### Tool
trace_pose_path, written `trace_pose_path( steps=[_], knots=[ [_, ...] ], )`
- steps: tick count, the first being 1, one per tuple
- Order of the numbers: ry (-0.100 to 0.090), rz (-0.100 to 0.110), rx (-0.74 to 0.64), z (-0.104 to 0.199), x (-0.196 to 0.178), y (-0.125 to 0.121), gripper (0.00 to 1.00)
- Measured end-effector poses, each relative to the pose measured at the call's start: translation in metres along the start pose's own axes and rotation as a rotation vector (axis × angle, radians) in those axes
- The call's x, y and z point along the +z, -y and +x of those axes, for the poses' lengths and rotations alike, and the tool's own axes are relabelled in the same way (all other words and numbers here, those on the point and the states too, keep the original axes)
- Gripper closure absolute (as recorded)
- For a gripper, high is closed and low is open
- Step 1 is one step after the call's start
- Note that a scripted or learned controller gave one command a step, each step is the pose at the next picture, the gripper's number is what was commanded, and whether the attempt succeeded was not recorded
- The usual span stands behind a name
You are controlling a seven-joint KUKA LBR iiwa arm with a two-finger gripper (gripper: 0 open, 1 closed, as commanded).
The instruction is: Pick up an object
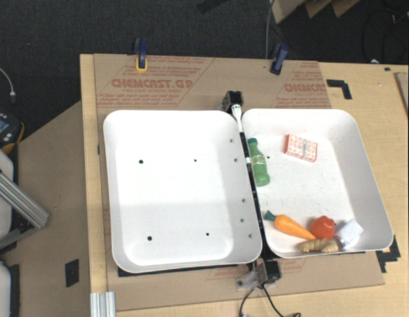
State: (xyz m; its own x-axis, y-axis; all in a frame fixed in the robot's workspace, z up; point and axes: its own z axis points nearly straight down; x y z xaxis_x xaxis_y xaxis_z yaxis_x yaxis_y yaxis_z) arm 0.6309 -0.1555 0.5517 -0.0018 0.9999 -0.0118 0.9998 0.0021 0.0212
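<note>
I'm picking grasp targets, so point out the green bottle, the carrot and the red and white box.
green bottle [259, 164], camera view, middle of its body.
carrot [293, 227], camera view, orange body.
red and white box [301, 148], camera view, top face.

Red print reading "CHEMCAST GP" runs across the brown board [191, 78] at upper left, and repeats, partly cut off, at upper right.
</note>
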Motion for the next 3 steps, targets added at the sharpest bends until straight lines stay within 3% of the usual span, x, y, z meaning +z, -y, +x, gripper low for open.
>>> trace_pose_path(
  steps=[3],
  knots=[
    [0.009, -0.016, -0.002, 0.001, -0.033, -0.002, 1.00]
  ],
)
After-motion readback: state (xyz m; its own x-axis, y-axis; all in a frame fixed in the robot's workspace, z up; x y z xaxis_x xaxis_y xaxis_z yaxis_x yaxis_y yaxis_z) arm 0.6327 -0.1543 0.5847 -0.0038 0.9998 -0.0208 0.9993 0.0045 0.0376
